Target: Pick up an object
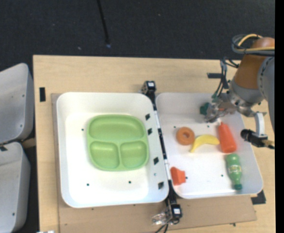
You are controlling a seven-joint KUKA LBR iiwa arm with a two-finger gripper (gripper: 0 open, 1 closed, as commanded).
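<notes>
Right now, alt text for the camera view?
The pincer hovers over the right bin, which holds a donut, banana, orange bottle, green bottle and small orange piece. The left bin holds a green divided plate.

The gripper [211, 111] hangs over the back of the right bin [181, 108], which has 5 things: a donut [185, 135], a banana [204, 141], a carrot [227, 137], a green bottle [234, 170] and an orange block [177, 175]; the left bin [69, 178] has a green tray [118, 141]
</notes>
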